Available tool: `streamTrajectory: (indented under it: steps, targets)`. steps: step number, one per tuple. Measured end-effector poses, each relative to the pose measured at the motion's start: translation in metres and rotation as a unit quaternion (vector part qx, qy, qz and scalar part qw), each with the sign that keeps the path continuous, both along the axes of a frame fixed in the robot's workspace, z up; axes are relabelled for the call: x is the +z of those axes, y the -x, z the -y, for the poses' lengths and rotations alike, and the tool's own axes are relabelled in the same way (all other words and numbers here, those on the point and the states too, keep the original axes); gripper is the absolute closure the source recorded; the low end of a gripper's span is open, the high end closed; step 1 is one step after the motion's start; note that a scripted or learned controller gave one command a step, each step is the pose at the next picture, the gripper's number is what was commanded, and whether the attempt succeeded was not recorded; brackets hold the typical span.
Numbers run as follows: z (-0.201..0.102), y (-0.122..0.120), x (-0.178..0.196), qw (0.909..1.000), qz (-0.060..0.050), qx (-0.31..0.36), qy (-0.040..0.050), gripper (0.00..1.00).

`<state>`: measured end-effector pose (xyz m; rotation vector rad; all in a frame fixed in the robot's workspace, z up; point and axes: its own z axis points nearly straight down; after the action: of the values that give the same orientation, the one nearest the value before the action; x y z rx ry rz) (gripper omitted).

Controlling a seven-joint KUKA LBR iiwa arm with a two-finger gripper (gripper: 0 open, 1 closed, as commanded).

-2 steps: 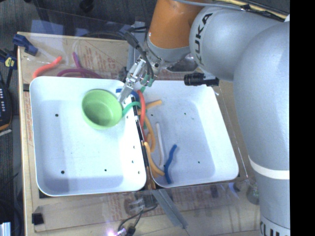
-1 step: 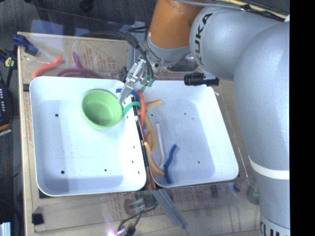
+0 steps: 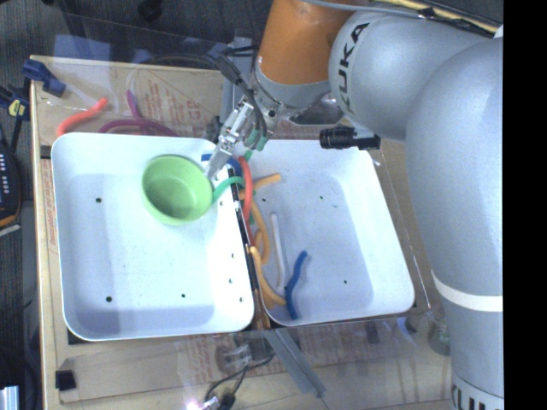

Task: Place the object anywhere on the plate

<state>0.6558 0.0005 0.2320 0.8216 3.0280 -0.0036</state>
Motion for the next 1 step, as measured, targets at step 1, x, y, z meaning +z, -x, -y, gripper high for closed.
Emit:
streamTrajectory:
  steps: [1]
  targets:
    - [0.0000,0.0000,0.0000,1.0000,0.000,0.000,0.0000,0.00]
